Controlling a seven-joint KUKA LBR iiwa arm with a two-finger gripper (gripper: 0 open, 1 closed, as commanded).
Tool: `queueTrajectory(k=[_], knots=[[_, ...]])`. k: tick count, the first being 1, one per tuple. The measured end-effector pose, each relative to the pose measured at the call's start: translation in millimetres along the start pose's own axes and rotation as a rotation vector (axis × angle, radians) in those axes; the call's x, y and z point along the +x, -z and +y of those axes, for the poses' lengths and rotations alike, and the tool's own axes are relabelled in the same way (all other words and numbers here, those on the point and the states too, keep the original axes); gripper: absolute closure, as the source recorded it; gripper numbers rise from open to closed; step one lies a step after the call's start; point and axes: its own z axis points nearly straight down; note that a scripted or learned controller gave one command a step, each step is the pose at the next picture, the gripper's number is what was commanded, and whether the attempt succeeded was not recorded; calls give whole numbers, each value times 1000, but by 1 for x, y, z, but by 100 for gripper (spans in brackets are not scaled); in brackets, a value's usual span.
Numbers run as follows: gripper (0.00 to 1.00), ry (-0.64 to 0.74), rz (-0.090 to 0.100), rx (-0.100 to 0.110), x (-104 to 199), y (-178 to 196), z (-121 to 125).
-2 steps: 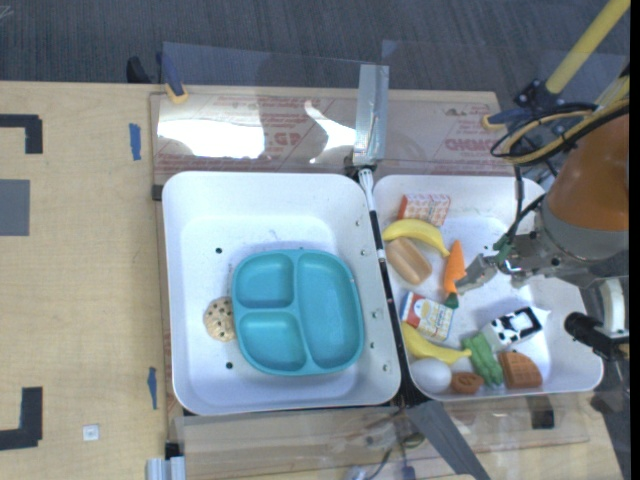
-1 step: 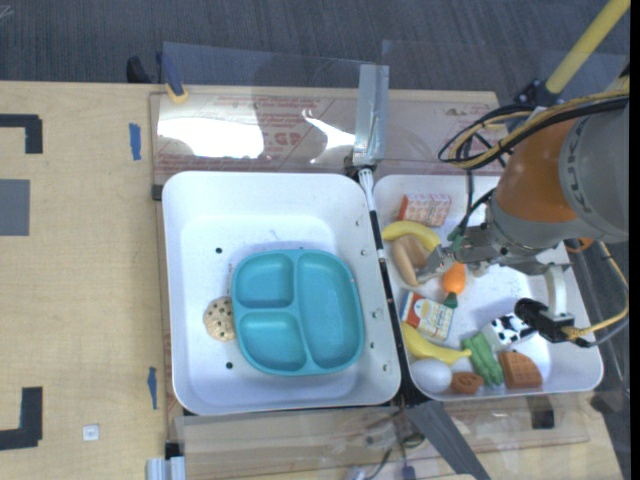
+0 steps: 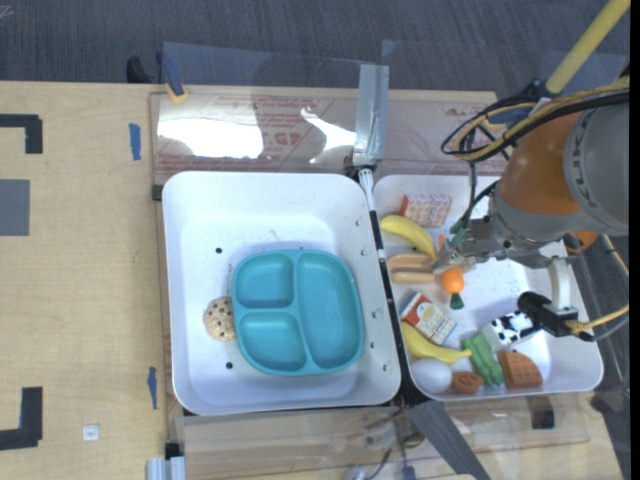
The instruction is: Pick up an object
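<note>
Camera view: along the near edge of the right bin (image 3: 585, 368), a white egg (image 3: 433, 374), a brown cookie piece (image 3: 466, 382), a green vegetable (image 3: 484, 358) and an orange-brown bread slice (image 3: 521, 369) are lined up, with a black-and-white cow toy (image 3: 511, 329) just behind them. In the left bin (image 3: 190, 268), a teal 3-compartment plate (image 3: 297, 310) is seen, a speckled cookie (image 3: 219, 318) touching its left rim. Nearer the right bin's middle lie a banana (image 3: 428, 343) and a small carton (image 3: 431, 317). The gripper (image 3: 452, 263) is placed over a small, round orange carrot-like toy (image 3: 454, 281); whether the jaws are released or clenched cannot be told. Toward the far-left corner, a hot dog (image 3: 408, 266), a 2nd banana (image 3: 408, 232) and a patterned box (image 3: 427, 209) are found.
</note>
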Motion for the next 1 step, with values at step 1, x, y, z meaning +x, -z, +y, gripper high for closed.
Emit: queueTrajectory(k=[1], knots=[[100, -24, 2, 4, 69, 79, 57]])
